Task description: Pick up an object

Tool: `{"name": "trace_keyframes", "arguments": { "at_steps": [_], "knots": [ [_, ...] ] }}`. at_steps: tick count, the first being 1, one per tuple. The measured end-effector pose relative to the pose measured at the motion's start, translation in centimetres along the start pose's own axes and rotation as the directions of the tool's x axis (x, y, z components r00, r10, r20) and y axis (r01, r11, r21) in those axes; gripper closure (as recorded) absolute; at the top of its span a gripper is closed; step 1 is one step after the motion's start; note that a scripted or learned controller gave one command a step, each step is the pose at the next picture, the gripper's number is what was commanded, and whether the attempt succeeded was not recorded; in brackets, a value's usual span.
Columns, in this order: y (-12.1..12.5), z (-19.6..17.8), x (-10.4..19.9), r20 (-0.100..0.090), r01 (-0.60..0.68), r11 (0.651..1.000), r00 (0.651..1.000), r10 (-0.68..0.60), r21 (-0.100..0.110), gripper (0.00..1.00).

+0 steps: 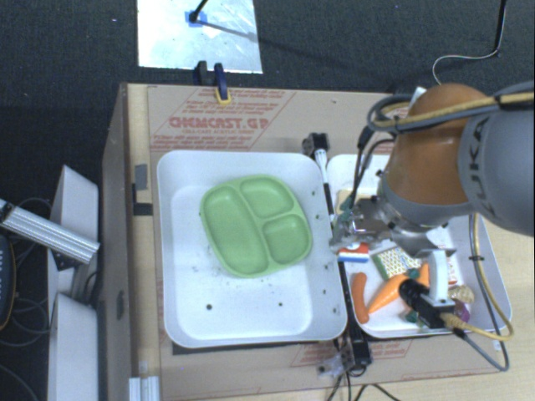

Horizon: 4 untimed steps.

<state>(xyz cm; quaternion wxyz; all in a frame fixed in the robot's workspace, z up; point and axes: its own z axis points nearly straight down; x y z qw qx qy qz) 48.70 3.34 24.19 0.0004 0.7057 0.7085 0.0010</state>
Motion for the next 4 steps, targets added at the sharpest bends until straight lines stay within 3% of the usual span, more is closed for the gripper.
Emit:
{"name": "trace_keyframes", "arguments": {
  "at_steps": [1,2,3,4],
  "knots": [
    [0.0,-0.5,4.6,0.0,0.001,1.0,1.0,-0.001,0.002,1.0],
    [7.4,4.1,-4.5,0.003,-0.003,1.0,1.0,0.003,0.001,1.0],
    [2.3,-0.2,1.1,-0.001,0.001,1.0,1.0,-0.001,0.001,1.0],
    [7.8,3.4,-7.2,0.002,-0.003,1.0,1.0,0.003,0.001,1.0]
  ]
}}
